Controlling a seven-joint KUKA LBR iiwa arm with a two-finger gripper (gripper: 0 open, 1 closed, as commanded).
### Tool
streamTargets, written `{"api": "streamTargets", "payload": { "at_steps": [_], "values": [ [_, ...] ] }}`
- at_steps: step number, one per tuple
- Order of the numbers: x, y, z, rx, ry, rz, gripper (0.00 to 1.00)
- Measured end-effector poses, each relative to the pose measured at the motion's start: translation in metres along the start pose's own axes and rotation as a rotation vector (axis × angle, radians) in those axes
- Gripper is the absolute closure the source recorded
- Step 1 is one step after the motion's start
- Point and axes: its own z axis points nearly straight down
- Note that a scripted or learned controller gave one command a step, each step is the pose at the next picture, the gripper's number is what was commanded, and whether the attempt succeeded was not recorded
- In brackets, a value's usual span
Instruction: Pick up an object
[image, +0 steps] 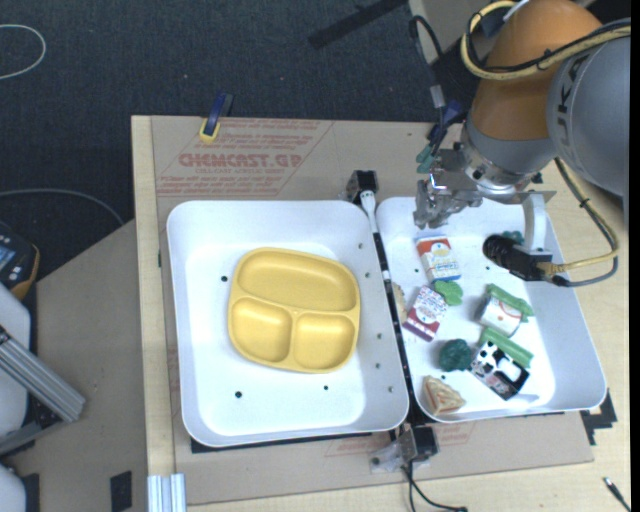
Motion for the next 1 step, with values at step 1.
{"api": "streamTargets", "payload": {
  "at_steps": [1],
  "values": [
    [0.0082,0.0086,0.0120,0.001,-0.001,0.000,1.00]
  ]
}}
